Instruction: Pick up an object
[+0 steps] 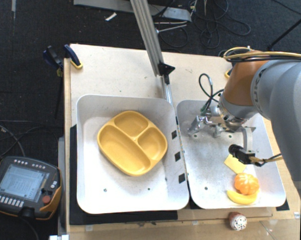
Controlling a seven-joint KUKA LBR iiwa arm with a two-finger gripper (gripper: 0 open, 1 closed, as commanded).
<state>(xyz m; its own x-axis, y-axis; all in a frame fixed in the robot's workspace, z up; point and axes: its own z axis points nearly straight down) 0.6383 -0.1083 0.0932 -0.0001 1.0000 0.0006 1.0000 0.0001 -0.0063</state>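
The gripper [199, 125] is positioned low over the bare upper part of the right bin [208, 164]; how far it is opened cannot be told. The tangerine [246, 184], banana [241, 197] and yellow wedge [234, 164] are gathered well apart from it, so bare floor may be grasped.

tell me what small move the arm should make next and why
Probably slide the gripper toward the lower right corner, as the view shows it, of the right bin. It hangs over bare bin floor, apart from the orange, banana and yellow block that lie together there, so nothing is under it to grasp.
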